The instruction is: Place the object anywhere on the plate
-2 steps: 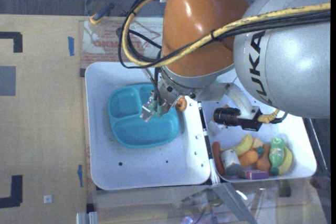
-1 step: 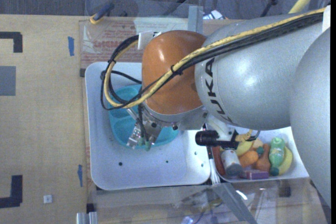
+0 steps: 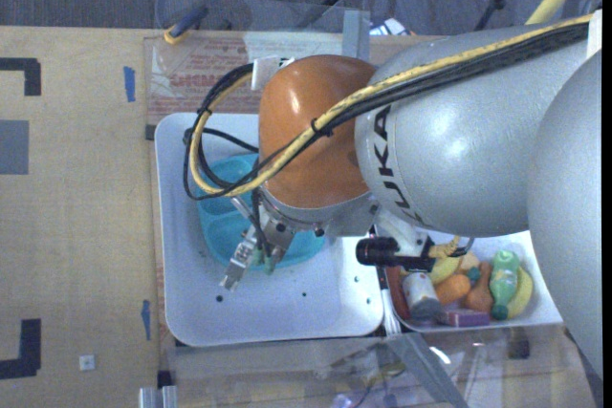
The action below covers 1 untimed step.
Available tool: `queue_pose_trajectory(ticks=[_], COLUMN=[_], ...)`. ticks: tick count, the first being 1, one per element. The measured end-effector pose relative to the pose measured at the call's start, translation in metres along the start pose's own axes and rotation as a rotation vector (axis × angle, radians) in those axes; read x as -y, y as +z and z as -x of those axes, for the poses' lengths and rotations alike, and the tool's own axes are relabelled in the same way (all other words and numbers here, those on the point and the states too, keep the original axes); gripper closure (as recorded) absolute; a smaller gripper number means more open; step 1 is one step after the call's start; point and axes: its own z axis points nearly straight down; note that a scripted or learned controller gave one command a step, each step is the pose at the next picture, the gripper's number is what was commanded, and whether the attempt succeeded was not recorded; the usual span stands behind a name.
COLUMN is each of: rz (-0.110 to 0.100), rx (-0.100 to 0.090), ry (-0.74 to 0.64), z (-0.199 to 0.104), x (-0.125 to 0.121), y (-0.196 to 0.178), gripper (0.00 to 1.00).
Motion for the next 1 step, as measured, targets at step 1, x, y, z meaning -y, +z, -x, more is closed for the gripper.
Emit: queue_pose_trajectory(ticks=[1], rz=[0.003], rx=[0.002], ry=[0.002], z=[0.0007], x=[-0.0010], y=[-0.0102], gripper=[1.00])
